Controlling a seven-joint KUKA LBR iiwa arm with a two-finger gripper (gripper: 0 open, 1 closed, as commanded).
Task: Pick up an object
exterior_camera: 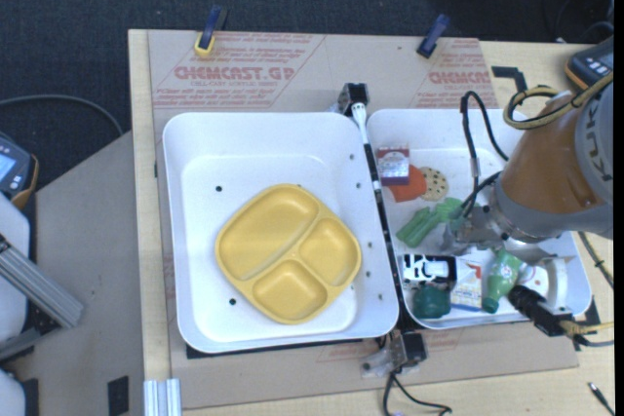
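So I've got the gripper [456, 239] down low in the right bin [444, 124], and from this angle the wrist blocks it, so I honestly can't tell if it's got anything. It sits right by the green piece [425, 224], probably because that's the easiest grab in the pile. Just below are a black-and-white item [429, 268], a dark green round thing [432, 302] and a green bottle [504, 276]. Further up, a small red box [394, 165] and an orange bit [417, 182]. The left bin [195, 141] holds the yellow divided tray [288, 251], flat, well apart from the clutter.
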